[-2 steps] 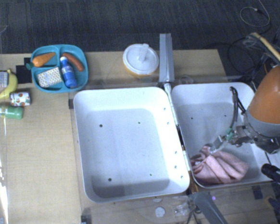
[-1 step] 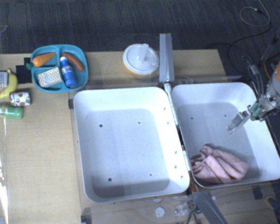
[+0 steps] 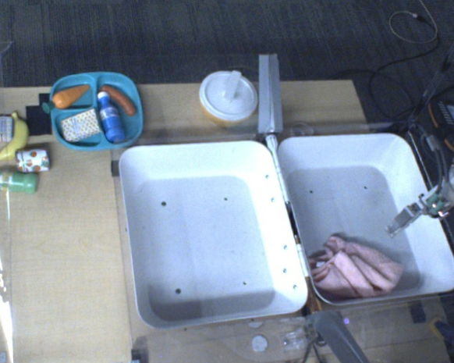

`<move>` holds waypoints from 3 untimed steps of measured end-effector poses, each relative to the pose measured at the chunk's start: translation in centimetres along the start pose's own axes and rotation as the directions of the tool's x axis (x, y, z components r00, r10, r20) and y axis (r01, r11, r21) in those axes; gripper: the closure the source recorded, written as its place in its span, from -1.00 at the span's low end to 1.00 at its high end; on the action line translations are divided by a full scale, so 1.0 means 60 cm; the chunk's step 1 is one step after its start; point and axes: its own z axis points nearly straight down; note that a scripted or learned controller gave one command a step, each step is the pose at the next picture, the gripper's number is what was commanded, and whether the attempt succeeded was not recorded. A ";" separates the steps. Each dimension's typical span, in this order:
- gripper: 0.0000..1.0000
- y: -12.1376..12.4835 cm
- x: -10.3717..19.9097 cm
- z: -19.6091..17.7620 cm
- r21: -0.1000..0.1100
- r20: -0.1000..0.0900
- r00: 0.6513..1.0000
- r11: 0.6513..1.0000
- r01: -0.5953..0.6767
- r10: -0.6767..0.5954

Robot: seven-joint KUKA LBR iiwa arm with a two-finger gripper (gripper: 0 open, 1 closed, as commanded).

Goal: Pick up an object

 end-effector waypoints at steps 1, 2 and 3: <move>-1.00 0.039 0.082 0.207 -0.008 0.006 0.985 0.985 0.170 -0.170; -1.00 0.131 0.095 0.217 -0.012 0.010 0.966 0.966 0.259 -0.259; -1.00 0.179 0.058 0.218 -0.011 0.006 0.996 0.996 0.088 -0.088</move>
